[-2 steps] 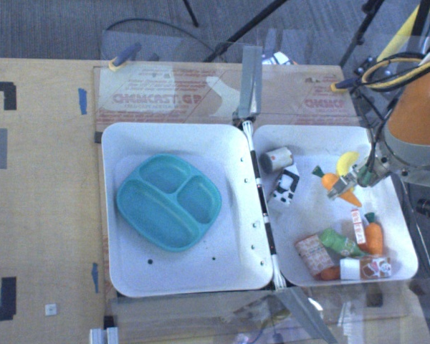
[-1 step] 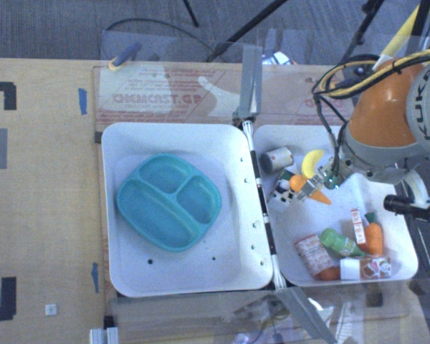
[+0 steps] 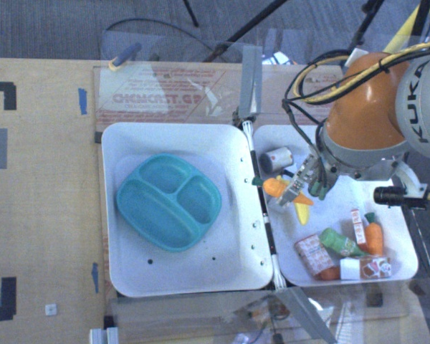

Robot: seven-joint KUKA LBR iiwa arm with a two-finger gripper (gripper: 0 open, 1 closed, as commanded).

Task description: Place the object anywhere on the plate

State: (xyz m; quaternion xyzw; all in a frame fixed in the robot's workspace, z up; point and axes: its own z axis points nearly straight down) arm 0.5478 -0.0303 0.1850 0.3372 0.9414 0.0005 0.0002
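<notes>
The end effector (image 3: pixel 299 190) is sitting right of the teal plate (image 3: pixel 168 201), beside an orange toy (image 3: pixel 274 187); I cannot tell its grip state.

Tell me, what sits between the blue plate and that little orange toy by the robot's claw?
In the camera view, bare white bin floor, then the bins' touching rims, separate the blue plate from the orange toy.

You can't tell whether the gripper (image 3: pixel 299 189) grips the orange toy (image 3: pixel 276 187) near the right bin's (image 3: pixel 405 264) left wall; its tips blur into it. The arm (image 3: pixel 369 113) hides that bin's far right corner and is cut off at the picture's right edge.
</notes>
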